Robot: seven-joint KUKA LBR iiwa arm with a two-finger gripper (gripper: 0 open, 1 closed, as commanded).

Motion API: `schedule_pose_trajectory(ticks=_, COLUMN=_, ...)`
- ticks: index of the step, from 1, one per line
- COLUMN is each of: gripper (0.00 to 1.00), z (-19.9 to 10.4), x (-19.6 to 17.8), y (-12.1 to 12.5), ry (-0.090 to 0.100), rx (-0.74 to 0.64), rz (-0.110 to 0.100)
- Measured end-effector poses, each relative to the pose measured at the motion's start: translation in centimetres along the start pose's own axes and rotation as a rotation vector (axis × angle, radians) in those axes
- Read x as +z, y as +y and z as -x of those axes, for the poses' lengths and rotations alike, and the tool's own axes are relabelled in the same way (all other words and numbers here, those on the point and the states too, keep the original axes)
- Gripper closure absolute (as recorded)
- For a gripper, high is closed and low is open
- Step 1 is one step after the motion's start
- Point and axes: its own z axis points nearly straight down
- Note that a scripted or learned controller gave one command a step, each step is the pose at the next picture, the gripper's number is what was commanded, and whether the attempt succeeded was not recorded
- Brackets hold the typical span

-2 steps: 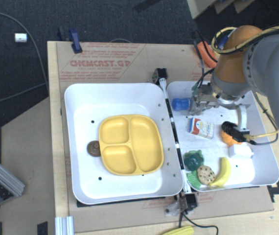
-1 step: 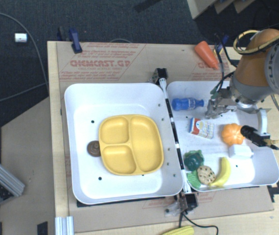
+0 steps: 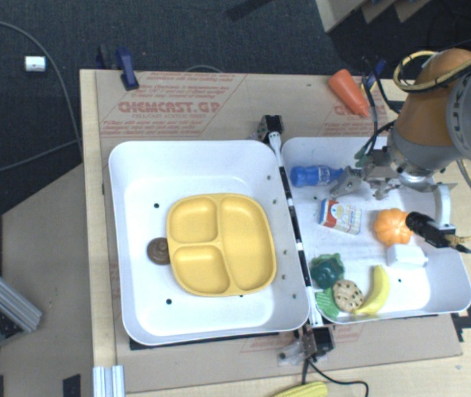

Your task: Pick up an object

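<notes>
The right bin (image 3: 454, 292) holds a blue bottle (image 3: 314, 174) lying at its back left and a small white and red carton (image 3: 340, 216) in front of it. An orange (image 3: 392, 226) rests beside a white block (image 3: 406, 255). A banana (image 3: 375, 290), a speckled cookie (image 3: 347, 294) and a green toy (image 3: 327, 270) lie at the front left. My gripper (image 3: 366, 181) hangs over the back of this bin, just right of the bottle and behind the carton, with nothing seen held.
The left bin (image 3: 128, 222) carries a yellow divided plate (image 3: 219, 244) with a brown disc (image 3: 159, 251) at its left edge. An orange carrot-shaped toy (image 3: 349, 92) lies on the bench behind the right bin. The arm (image 3: 434, 114) enters from the upper right.
</notes>
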Motion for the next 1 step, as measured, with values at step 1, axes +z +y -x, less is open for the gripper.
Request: schedule_pose_trajectory(ticks=1, gripper=0.0, z=3.94, x=1.79, y=-4.39, ry=-0.001, rx=0.0, rz=0.012)
